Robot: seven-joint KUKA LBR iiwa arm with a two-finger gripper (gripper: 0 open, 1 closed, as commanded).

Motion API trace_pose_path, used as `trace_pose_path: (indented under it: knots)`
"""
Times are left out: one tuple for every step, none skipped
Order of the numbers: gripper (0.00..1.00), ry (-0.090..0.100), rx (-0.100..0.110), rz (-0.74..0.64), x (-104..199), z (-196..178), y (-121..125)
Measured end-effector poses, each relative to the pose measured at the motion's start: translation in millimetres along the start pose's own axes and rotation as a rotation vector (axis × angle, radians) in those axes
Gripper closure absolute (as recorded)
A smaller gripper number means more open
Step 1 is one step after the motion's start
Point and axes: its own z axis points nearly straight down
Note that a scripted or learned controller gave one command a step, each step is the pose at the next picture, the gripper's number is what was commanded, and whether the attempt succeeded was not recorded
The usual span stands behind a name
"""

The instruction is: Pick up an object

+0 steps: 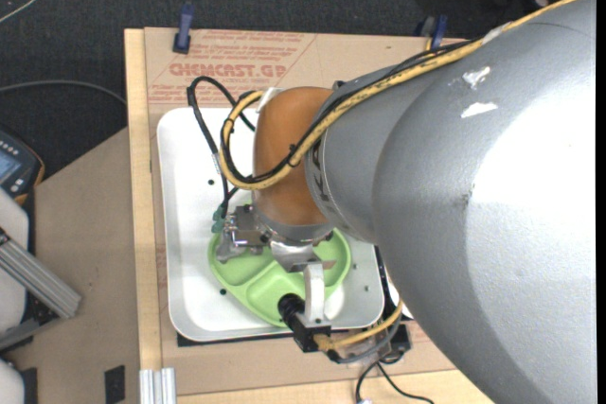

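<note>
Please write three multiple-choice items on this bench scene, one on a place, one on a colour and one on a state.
1. Where does the light green plastic dish lie?
A. in the shallow white bin
B. on the dark floor
C. on the cardboard sheet

2. What colour are the two clamps at the far edge of the bench?
A. red
B. blue
C. yellow

3. How does the grey arm stand?
A. parked beside the bench
B. raised high above the far edge
C. lowered over the green dish

Answers:
1 A, white bin floor surrounds the dish.
2 B, the left clamp and right clamp are blue.
3 C, the orange wrist band hangs directly above the dish.
</note>
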Motion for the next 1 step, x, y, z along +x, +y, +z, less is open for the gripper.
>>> trace_pose_path:
  knots:
    - [1.0, 0.008, -0.015, -0.001, 2.7, -19.1, 2.9]
